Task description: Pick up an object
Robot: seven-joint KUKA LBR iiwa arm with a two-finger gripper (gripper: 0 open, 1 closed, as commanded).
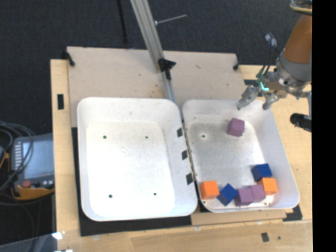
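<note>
The approach step is judged to be in hand: nothing is held, and no block has been reached yet. The gripper (255, 100) is seen above the far right corner of the right bin (210, 114), with its two fingers spread apart and nothing between them. The arm's orange band (299, 38) is seen above and to the right of that corner, outside the bin.

Every candidate is placed in relation to the right bin. A lone purple block (236, 127) lies in the bin's far half, somewhat right of its middle, well apart from the rest and nearest to the gripper. Along the bin's near wall a cluster is gathered: an orange block (210, 189) at the near left, a blue block (228, 193) just beside it, two purple blocks (250, 195) side by side next to that, a second orange block (270, 185) towards the near right corner, and a second blue block (261, 171) just behind it. Whether the clustered blocks touch one another cannot be told for certain.

The left bin (131, 156) lies alongside the right bin's left wall.

For the next move, the lone purple block is judged the easiest target, since free space is left on all its sides. The gripper would need to be carried inward from the corner until it is centred over the block, lowered with the fingers kept spread so that the block is straddled, and only then closed. The cluster is judged riskier, because neighbours could be struck by the fingers.
</note>
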